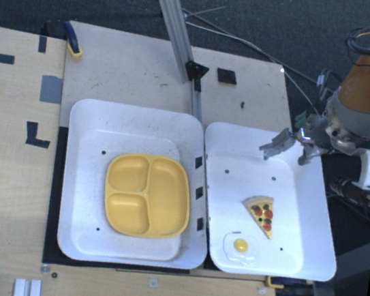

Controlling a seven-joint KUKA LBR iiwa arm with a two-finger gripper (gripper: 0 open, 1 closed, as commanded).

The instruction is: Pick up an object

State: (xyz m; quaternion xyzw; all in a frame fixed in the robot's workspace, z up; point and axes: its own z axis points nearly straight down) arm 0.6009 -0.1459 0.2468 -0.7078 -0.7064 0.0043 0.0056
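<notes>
A toy pizza slice (260, 215) lies in the right white bin (308, 197), near its middle. A toy fried egg (239, 247) sits just below it, near the bin's front edge. My gripper (289, 148) hangs over the bin's back right part, well above and behind the pizza slice. Its two grey fingers are spread apart with nothing between them.
The left white bin (83, 163) holds a yellow divided plate (147, 195). A slanted metal pole (181, 33) runs down to the gap between the bins. Cables lie on the dark floor at the back and right.
</notes>
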